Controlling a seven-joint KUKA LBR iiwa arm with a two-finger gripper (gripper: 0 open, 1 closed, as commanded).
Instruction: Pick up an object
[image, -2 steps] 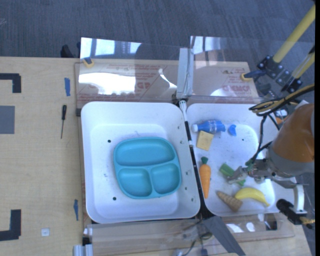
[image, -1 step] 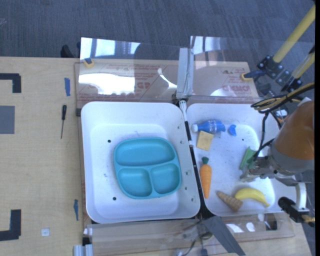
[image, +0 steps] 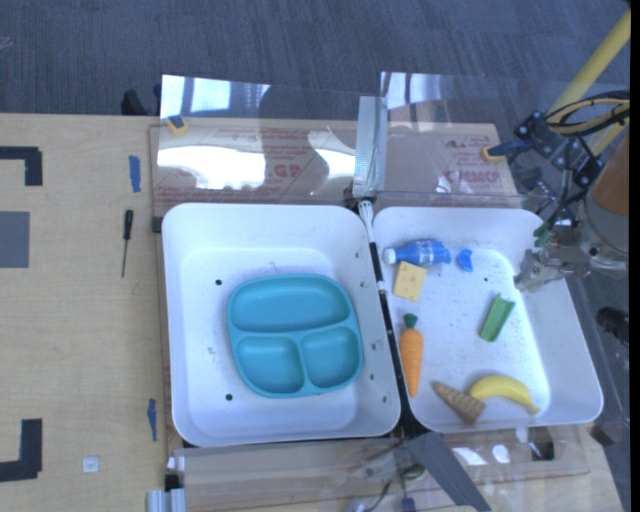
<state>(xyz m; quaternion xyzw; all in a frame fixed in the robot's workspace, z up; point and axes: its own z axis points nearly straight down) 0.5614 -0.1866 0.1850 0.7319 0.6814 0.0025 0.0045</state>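
The right bin holds several small objects. A blue bottle lies near its far left corner, with a small blue cap beside it. Just below sits a yellow cheese block. An orange carrot lies along the left wall. A green block rests near the middle. A yellow banana and a tan cone lie near the front. My gripper hovers over the bin's right side, up and to the right of the green block, with nothing seen in it.
The left bin holds a teal divided plate. Clear panels stand behind both bins. Cables and the arm crowd the far right. A screwdriver lies on the wooden bench to the left.
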